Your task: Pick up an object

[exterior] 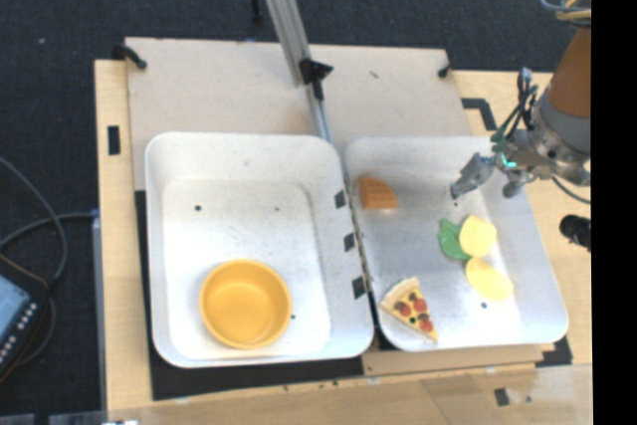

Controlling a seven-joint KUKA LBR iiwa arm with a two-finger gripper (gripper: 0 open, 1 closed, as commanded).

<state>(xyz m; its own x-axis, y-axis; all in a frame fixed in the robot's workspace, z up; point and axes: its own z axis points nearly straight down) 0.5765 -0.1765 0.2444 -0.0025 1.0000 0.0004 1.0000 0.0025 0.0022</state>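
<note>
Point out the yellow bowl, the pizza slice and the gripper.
yellow bowl [245, 303]: camera view, on the middle of its inner floor.
pizza slice [409, 307]: camera view, on its topped face.
gripper [491, 178]: camera view, midway between its two fingertips.

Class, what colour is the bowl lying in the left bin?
The bowl is yellow-orange, seen plainly in the camera view, near the left bin's front edge.

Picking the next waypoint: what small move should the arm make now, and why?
Probably ease the hand down and slightly toward the near edge, onto the yellow piece. The hand sits above the right bin with nothing between its fingers, and that piece lies closest to it.
</note>
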